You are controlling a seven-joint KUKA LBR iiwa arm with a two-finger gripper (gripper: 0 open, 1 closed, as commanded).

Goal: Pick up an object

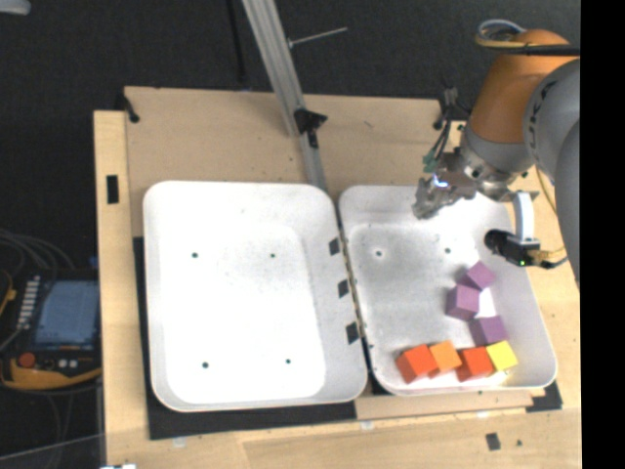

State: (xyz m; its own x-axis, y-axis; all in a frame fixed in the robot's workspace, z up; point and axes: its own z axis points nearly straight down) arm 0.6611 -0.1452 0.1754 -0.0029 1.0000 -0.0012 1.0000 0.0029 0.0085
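gripper [431, 201] above right bin's [391, 213] far edge, coloured blocks [459, 358] near front

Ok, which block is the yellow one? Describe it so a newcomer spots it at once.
Start at the right bin, then go to its near right corner, where blocks cluster. The yellow block sits at the right end of the front row, beside a red-orange block; it is the only yellow one.

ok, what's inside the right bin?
Right bin holds blocks near its front-right corner: three purple, three orange, one yellow. Gripper covers the far edge.
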